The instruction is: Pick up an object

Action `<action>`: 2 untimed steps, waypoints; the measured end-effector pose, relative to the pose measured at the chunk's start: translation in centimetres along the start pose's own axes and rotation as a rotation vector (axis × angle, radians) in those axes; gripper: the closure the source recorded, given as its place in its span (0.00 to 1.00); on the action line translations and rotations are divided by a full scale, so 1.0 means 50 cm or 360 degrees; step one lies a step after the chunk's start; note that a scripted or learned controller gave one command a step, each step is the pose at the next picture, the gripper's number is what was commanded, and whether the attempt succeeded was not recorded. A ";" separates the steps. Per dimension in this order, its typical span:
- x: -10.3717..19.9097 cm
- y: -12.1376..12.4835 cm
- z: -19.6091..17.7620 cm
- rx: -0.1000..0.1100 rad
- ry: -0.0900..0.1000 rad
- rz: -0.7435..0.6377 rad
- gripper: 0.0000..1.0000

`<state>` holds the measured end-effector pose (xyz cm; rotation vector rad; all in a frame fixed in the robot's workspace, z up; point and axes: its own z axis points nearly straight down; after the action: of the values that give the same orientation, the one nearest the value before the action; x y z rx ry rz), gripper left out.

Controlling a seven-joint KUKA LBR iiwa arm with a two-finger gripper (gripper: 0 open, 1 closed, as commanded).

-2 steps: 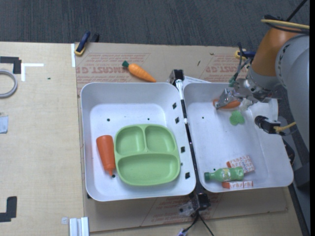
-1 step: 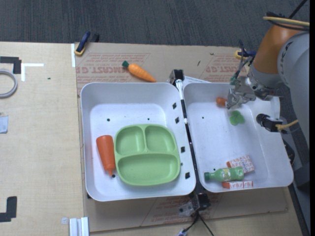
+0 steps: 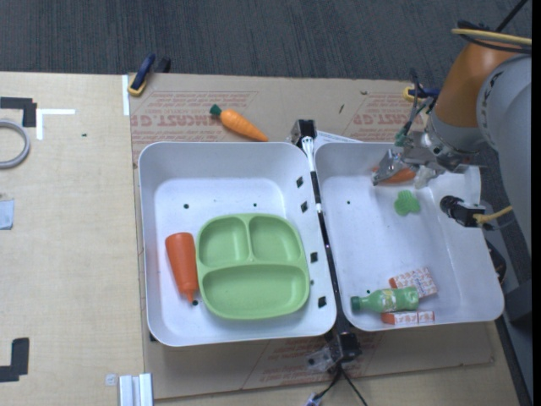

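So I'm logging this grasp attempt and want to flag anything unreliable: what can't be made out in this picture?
- Gripper, camera view: whether it is open or shut is too small and blurred to tell.
- Orange object under the gripper: mostly covered by it, so identity and any grasp are unclear.
- Small green object: too blurred to name.
- Packets beside the green bottle: print too small to read.

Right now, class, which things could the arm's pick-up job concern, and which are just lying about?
Job: gripper over something orange in the right bin; green piece; green bottle; small packets.

Lying about: green divided plate, orange cylinder, toy carrot, blue clamp.
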<state>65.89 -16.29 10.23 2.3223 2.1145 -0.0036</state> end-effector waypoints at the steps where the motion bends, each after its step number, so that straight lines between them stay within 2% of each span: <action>1: 0.000 0.001 -0.020 -0.0002 -0.0002 -0.0002 1.00; 2: 0.000 0.001 -0.020 -0.0002 -0.0002 -0.0002 0.00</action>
<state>65.92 -16.31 11.23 2.3198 2.1148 -0.0039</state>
